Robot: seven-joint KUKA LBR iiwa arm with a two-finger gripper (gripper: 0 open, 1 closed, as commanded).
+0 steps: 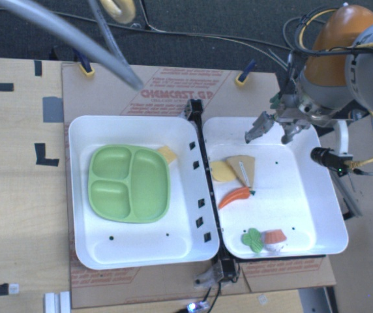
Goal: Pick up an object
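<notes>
My gripper (272, 132) hangs over the back edge of the right bin (317, 194), open, with nothing between its fingers. In that bin lie a tan wedge (242, 169) beside a yellow piece (220, 170), an orange carrot (235, 196) just in front of them, and a green item (252, 239) next to a red and white piece (274, 237) near the front wall. The carrot and wedge sit to the front left of the gripper, apart from it.
The left bin (82, 233) holds a green divided plate (129, 182) with a small yellow piece (167, 154) at its back right corner. A black divider (203, 181) runs between the bins. Grey poles (75, 25) cross the upper left.
</notes>
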